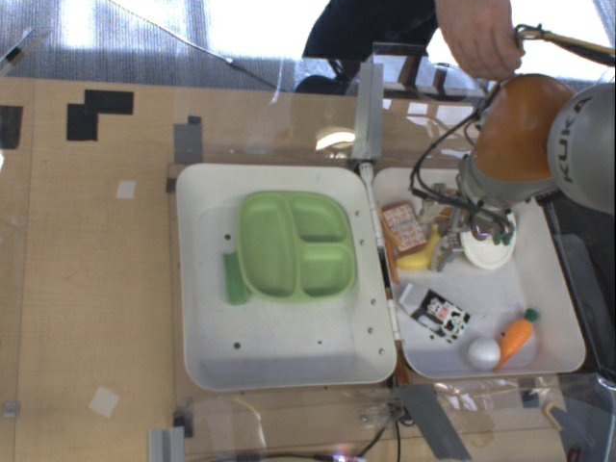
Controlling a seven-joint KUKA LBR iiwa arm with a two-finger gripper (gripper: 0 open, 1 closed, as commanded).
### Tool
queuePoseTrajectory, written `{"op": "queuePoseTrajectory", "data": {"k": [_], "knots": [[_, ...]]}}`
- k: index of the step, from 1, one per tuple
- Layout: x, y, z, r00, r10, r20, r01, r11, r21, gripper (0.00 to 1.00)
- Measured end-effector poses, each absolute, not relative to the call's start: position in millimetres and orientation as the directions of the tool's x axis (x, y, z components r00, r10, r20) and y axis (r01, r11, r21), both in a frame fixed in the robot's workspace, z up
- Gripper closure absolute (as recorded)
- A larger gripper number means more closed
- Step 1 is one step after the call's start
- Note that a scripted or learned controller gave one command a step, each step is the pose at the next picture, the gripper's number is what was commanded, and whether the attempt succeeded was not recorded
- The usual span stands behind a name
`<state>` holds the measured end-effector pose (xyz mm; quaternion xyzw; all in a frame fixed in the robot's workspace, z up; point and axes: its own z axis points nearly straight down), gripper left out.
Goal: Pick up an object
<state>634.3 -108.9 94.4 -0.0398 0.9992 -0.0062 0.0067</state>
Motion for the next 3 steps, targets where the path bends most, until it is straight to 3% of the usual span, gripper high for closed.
{"op": "queuePoseTrajectory", "data": {"k": [1,2,3], "knots": [[635.0,-85.2,89.6,-0.997,0.072,0.006,0.072,0.997,0.005,0.00],[575.1,-126.9,90.0,-1.000,0.005,-0.012,0.005,1.000,-0.001,0.00],[537.4,-91.0,99.4,-0.999,0.019,-0.043,0.018,1.000,0.002,0.00]]}}
